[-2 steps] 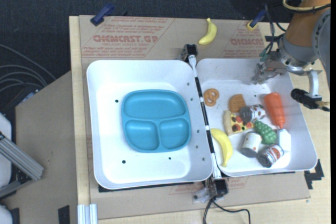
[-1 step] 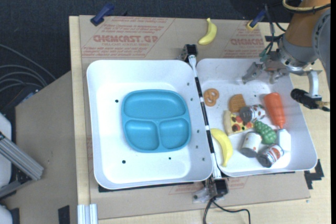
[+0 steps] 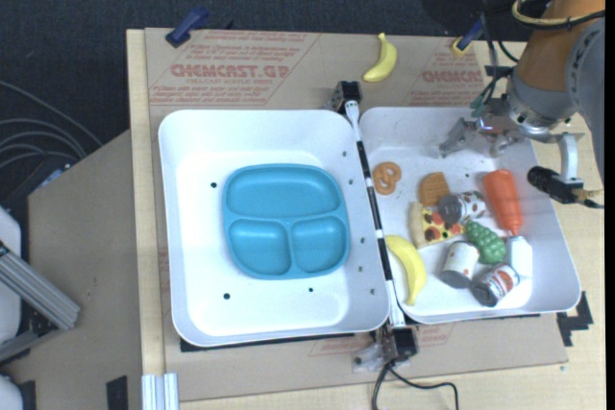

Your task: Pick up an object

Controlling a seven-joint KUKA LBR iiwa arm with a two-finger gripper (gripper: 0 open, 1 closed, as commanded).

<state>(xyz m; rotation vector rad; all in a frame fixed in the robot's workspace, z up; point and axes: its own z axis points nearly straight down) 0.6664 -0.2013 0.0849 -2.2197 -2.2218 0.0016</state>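
My gripper (image 3: 478,140) hangs over the far part of the right bin (image 3: 413,132), its two grey fingers spread open with nothing between them. Below it in that bin lie a pretzel (image 3: 387,177), a brown cookie (image 3: 433,187), an orange carrot (image 3: 502,200), a pizza slice (image 3: 430,226), a green broccoli piece (image 3: 486,241), two small cans (image 3: 459,262) (image 3: 497,284) and a yellow banana (image 3: 408,267) at the bin's left wall. The carrot is the closest of these to the gripper, just in front and to the right.
The left bin (image 3: 192,149) holds a blue three-part tray (image 3: 285,218). A second banana (image 3: 381,60) lies on the bench behind the bins. A black cable (image 3: 555,185) runs off the wrist at the right bin's right rim.
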